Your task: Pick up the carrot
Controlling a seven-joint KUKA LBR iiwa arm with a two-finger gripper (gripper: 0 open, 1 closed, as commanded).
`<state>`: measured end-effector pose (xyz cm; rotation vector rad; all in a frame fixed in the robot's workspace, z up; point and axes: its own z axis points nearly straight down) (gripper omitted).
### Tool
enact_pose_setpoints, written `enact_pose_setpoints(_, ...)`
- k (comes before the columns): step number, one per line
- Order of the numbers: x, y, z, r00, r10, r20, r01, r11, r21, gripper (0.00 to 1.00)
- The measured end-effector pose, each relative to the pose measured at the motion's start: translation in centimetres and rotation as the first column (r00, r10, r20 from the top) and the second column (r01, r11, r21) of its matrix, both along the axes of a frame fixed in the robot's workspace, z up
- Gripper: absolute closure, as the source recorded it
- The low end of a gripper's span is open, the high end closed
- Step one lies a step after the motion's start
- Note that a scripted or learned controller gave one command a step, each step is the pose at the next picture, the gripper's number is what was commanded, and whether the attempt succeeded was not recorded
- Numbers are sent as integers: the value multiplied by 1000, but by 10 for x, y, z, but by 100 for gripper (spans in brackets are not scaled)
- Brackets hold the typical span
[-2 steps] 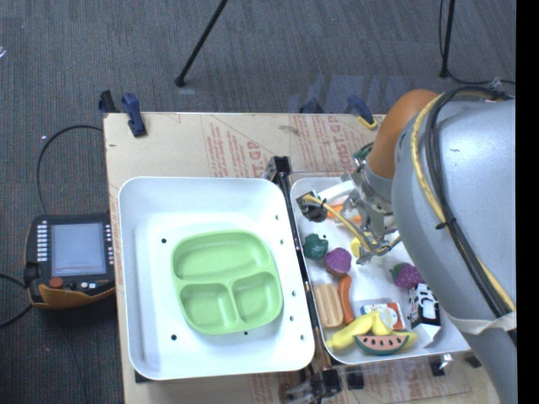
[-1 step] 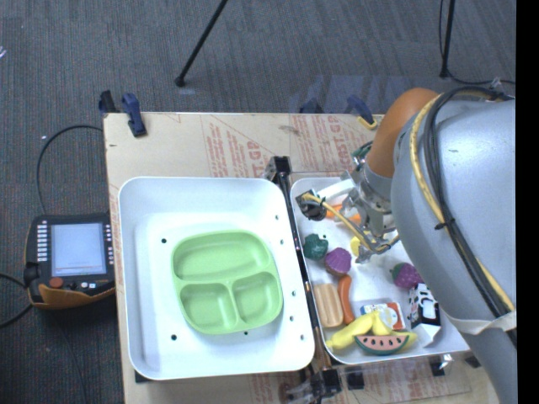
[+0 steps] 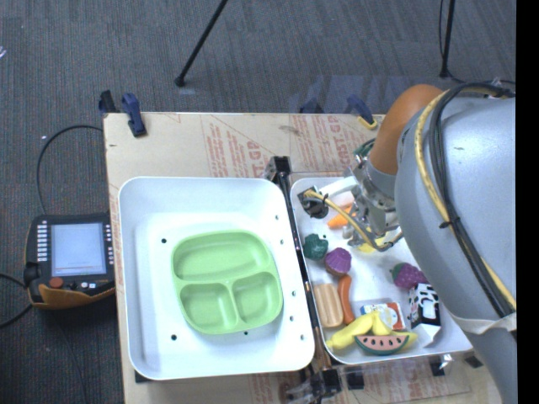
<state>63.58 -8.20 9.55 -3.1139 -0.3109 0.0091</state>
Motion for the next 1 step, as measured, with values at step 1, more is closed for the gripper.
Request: enact_pose_setpoints(1, -15, 99, 95, 1000, 16, 12, -16, 1000, -3, 100)
